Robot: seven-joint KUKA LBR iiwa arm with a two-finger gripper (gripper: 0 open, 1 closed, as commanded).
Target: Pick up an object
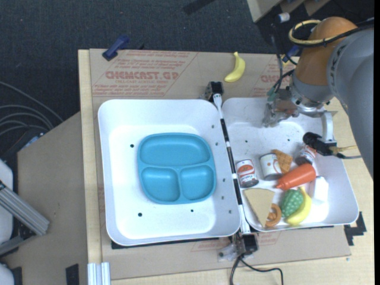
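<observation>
My gripper hangs low over the far part of the right bin, above bare white floor. Toward the bin's near side lies a cluster of objects: a red-labelled can, a silver can, an orange carrot, a green toy vegetable, a yellow fruit, a bread slice, a pretzel and a white block. The gripper stands apart from all of them, with nothing seen in it.
The left bin holds a blue divided plate. A yellow banana lies on the cardboard behind the bins, and a blue object sits at the board's far left edge. The grey arm fills the upper right.
</observation>
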